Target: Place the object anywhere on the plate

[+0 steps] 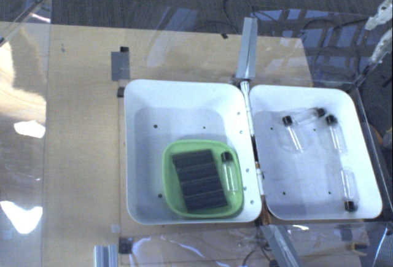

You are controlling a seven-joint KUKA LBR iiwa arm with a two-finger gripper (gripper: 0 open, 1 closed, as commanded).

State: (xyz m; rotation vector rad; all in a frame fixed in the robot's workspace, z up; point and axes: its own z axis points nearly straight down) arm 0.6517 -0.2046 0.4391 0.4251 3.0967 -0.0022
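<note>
Two shallow white bins are seen side by side on the wooden tabletop [80, 155], the left bin [138, 137] and the right bin [362, 155] touching along their inner walls. A green plate [171, 183] with rounded corners is set in the left bin, toward the tabletop's near edge, and a dark ribbed rectangular pad [198, 180] is laid across its middle. A clear vial with a black cap [229, 172] is found lying on the plate's right side, just beside the pad, its cap turned toward the far edge. Four more clear vials are scattered in the right bin: one [291, 131] and another [307, 116] close together near the bin's far wall, a third [335, 132] just to their right, and a fourth [348, 191] near the bin's near right corner, its cap toward the near edge. A grey metal post [247, 54] is seen at the far side of the seam between the bins. The state of the hand cannot be told from this view.
</note>
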